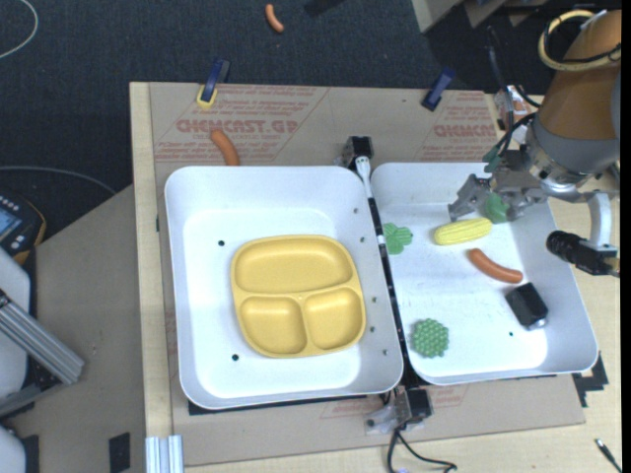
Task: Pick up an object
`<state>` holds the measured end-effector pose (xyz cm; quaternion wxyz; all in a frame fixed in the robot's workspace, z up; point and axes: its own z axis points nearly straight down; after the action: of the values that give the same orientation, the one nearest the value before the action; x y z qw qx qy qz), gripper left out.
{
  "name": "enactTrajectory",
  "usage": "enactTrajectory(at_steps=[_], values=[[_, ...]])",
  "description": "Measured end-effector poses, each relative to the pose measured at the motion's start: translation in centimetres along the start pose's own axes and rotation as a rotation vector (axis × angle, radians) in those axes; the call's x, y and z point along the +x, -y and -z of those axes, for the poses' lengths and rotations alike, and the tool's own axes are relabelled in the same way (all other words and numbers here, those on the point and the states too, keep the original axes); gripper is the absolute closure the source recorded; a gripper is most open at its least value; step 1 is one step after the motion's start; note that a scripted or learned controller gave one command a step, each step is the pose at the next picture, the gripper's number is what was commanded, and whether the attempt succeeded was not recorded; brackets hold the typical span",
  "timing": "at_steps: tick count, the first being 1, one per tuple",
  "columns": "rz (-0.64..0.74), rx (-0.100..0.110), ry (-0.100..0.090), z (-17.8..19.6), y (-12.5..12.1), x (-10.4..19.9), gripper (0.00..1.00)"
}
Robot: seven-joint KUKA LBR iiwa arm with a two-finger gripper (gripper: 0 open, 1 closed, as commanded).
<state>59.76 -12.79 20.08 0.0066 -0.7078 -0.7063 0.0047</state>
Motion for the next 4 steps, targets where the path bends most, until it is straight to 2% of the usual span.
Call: enactTrajectory(at_steps=[1,3,4], values=[[0.002,-0.015,0.002,0.8,-0.3,0.0,0.00],[0.001,-0.009,0.001,-10.9,0.5,-1.3,0.00],[0.002,-0.012,0.001,-11.7,0.5,-1.3,0.00]])
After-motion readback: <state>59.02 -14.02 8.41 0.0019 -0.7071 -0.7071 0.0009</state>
